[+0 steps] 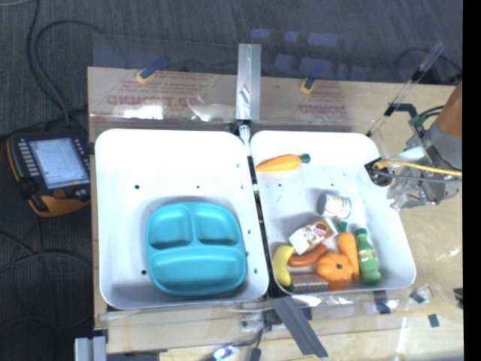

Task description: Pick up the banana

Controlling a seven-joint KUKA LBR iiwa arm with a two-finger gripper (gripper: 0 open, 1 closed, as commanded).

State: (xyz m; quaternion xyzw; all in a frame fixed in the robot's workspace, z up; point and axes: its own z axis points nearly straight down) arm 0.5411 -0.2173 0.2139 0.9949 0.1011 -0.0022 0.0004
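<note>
Banana lies in the right bin beside a carton with unreadable print, a blue tray fills the left bin, and the gripper hangs at the right bin's edge.

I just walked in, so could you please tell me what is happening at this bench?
The KUKA arm is at the right edge of the right bin, its gripper off to the side of the food pile. The banana lies untouched at the bin's front left, beside a sausage and a small pumpkin. The left bin holds a blue divided tray.
</note>
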